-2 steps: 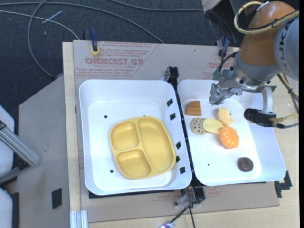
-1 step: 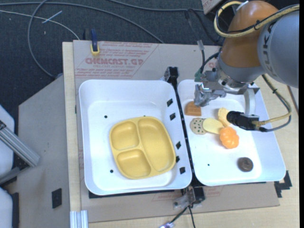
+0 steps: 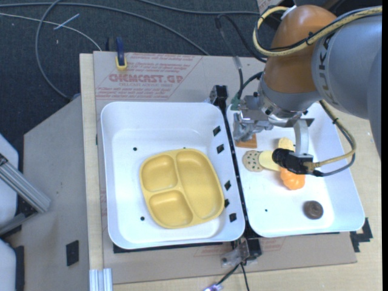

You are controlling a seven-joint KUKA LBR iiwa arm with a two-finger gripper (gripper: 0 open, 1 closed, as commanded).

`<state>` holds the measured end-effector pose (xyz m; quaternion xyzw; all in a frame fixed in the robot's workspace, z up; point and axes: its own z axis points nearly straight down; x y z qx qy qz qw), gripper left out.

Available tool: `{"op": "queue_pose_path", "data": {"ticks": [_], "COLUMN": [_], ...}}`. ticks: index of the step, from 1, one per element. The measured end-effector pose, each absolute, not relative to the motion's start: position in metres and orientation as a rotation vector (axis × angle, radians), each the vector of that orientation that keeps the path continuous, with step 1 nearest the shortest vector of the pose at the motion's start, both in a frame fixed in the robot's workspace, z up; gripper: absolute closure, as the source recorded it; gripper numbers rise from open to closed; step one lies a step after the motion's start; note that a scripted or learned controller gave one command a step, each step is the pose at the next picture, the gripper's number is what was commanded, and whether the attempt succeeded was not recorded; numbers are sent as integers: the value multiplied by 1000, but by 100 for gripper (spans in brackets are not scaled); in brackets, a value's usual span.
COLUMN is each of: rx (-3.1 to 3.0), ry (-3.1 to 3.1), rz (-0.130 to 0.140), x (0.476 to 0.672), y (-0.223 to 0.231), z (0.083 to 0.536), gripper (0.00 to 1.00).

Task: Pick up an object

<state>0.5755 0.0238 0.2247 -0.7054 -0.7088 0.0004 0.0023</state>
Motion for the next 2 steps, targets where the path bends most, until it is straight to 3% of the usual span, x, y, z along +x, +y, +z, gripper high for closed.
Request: {"op": "queue_pose_path", "data": {"ticks": [1,2], "rx": [-2211,-2218], "ry": [-2225,-2220], "rz": [0,2], "x": [554,555], "y": [75,71], "z": [235,235], "gripper": [100,0]}}
